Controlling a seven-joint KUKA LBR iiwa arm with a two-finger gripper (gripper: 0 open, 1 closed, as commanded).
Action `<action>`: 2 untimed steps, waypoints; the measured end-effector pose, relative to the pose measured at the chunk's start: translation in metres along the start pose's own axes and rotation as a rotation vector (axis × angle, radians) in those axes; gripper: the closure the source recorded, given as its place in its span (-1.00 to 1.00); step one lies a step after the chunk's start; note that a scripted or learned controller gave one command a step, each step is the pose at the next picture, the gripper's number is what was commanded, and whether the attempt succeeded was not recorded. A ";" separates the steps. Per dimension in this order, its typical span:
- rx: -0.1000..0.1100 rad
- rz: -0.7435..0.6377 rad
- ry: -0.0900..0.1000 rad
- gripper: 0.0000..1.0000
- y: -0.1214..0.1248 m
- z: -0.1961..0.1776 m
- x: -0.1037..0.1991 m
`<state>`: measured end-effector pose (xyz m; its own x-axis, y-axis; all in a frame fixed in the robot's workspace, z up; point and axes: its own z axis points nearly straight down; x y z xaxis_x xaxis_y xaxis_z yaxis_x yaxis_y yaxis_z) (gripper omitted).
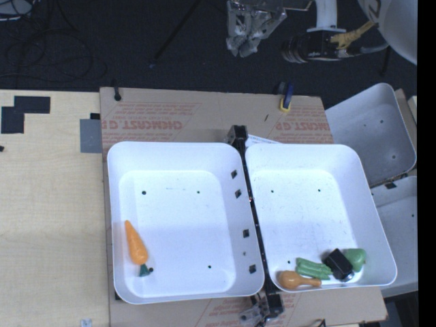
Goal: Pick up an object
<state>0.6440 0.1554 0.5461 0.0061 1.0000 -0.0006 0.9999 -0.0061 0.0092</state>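
An orange carrot (pixel 135 242) with a small green top lies in the left bin (pixel 170 152), close to its near left wall. In the near right corner of the right bin (pixel 306 154) several items are bunched together: a green pod (pixel 313 268), a black block (pixel 338 264), a light green piece (pixel 356 256) and an orange pear-shaped item (pixel 297 280). My gripper (pixel 251 31) hangs high at the top of the view, beyond the far edge of both bins and well away from every object. Nothing shows between its tips.
Both bins rest on a brown cardboard sheet (pixel 204 118) with a black divider strip (pixel 246 203) between them. A yellow and blue clamp (pixel 286 98) sits at the cardboard's far edge. A grey metal plate (pixel 378 131) lies to the right of the right bin.
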 end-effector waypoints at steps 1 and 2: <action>0.014 -0.013 0.001 1.00 -0.001 0.010 0.079; 0.017 -0.008 -0.002 1.00 -0.001 0.040 0.088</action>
<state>0.6440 0.2431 0.5057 -0.0017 1.0000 -0.0030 1.0000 0.0016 -0.0077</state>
